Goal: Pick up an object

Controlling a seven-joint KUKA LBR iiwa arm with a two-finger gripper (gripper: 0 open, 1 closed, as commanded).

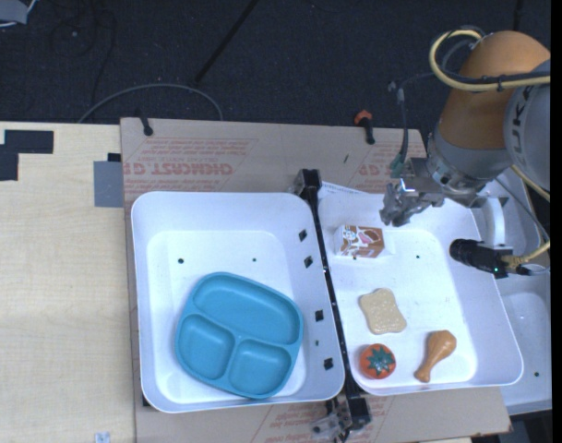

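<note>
Gripper (398, 209) seemingly hovers above right bin (502, 340).

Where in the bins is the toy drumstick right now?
The drumstick lies in the right bin, near its front right corner, just right of the tomato and below-right of the bread slice.

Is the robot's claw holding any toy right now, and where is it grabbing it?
Nothing is held: the gripper hangs over the right white bin.
</note>
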